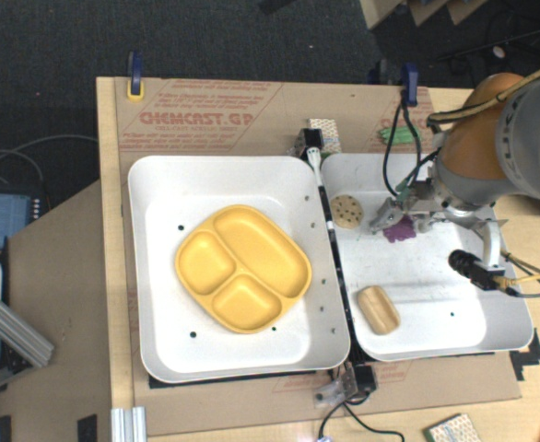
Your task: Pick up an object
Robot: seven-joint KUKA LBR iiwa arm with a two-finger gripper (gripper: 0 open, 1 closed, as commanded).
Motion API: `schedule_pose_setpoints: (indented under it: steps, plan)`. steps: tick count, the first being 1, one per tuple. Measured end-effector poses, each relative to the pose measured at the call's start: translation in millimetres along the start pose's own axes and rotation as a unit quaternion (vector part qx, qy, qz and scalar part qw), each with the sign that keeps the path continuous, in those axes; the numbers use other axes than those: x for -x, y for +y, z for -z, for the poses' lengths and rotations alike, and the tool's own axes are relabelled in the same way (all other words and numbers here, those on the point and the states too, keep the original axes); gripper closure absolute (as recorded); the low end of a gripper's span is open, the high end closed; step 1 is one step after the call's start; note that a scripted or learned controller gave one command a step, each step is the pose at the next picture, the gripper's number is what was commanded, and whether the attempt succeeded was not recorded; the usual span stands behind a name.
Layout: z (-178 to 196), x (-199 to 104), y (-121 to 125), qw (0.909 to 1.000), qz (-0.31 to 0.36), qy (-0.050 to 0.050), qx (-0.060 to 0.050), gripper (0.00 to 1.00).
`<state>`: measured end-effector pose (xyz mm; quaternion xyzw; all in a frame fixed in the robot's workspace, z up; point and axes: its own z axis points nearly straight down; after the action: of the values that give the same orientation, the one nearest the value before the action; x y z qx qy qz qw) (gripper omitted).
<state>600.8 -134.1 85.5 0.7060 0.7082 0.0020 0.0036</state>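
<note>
Camera view: arm enters from right, gripper (401,219) low in right bin (491,334), near its far wall. Purple object (400,231) sits at fingertips, apparently between them; cannot tell for sure whether jaws are clamped on it, view too small. Round perforated tan disc (346,210) just left of gripper. Tan bread-roll-shaped piece (378,308) nearer front edge. Yellow three-compartment tray (242,267) in left bin (155,339).
</note>
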Motion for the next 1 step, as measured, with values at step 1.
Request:
schedule_pose_setpoints:
  steps: [1]
  plan:
    - [11.0,1.1,-2.4,1.0000,-0.002,0.000,-0.001,1.00]
